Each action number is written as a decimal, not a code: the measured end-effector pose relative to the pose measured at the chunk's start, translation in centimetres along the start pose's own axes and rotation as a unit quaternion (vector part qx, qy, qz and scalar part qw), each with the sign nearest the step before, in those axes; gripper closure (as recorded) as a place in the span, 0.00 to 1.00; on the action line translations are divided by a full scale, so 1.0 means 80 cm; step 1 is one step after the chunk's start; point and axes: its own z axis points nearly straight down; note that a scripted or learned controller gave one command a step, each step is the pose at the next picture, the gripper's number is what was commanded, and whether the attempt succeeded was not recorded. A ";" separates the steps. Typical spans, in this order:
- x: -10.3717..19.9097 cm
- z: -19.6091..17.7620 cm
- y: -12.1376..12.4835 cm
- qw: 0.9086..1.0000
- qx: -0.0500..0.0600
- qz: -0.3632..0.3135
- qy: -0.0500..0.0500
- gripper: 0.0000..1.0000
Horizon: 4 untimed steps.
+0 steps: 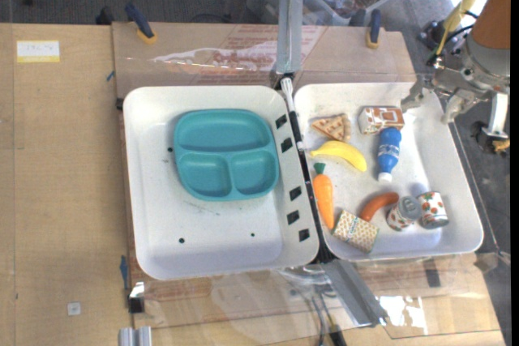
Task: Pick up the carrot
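Note:
The carrot [324,197] is orange with a green top and lies lengthwise along the left wall of the right bin [462,198], green end pointing away from me. My gripper [431,101] hangs over the far right corner of that bin, well away from the carrot. Its fingers [413,93] are spread open and hold nothing. The grey arm with its orange band rises to the upper right.
A banana [341,155], a pizza slice [331,126], a small box [379,119], a blue bottle [388,151], a sausage [377,205], two cans [420,211] and a patterned wedge [357,228] share the right bin. A teal divided plate [225,154] lies in the left bin.

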 end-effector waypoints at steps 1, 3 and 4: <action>0.010 -0.073 -0.003 1.000 0.000 0.019 0.000 0.00; 0.000 0.054 -0.043 0.988 0.002 0.152 0.005 0.00; 0.022 0.023 -0.015 0.986 0.002 0.165 0.000 0.00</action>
